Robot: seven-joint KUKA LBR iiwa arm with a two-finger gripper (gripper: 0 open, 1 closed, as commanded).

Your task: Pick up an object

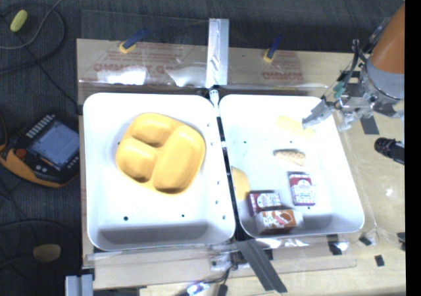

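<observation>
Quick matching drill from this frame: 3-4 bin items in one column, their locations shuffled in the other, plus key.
Things:
1. large yellow lump
2. gripper
3. small tan piece
4. three red-brown packets

Places:
A. right bin, near edge
B. middle of the left bin
C. over the right bin's far right corner
D. centre of the right bin

Pairs: 1-B, 2-C, 3-D, 4-A

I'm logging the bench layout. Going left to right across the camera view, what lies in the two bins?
Big yellow lumpy object in the left bin → yellow disc at the right bin's left wall → small pale pastry → red carton.
</observation>
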